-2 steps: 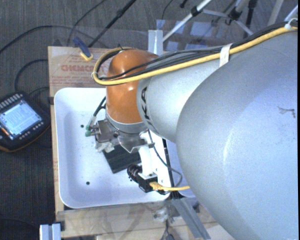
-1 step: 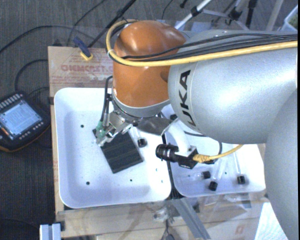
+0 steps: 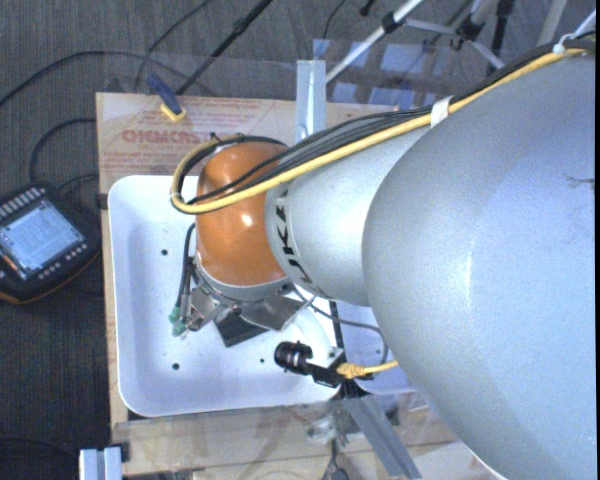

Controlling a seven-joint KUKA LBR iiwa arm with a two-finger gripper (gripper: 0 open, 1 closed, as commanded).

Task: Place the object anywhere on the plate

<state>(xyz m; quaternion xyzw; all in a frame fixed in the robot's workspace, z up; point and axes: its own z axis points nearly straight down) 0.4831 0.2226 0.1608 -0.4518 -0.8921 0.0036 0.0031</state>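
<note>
Work area seen from above, on dark grey carpeted floor (image 3: 50,58).
A handheld control pendant (image 3: 32,240) lies on the floor at left; black cables (image 3: 100,63) trail across it; metal stand legs (image 3: 450,18) rise at upper right behind the wooden tabletop (image 3: 240,128).

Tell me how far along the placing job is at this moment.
Nothing looks done yet: I cannot make out a plate or an object resting on one. In hand: the arm reaches low over the white bin, its orange band above the gripper, whose state is hidden. Whether it carries anything cannot be told. The placing itself seems left.
</note>
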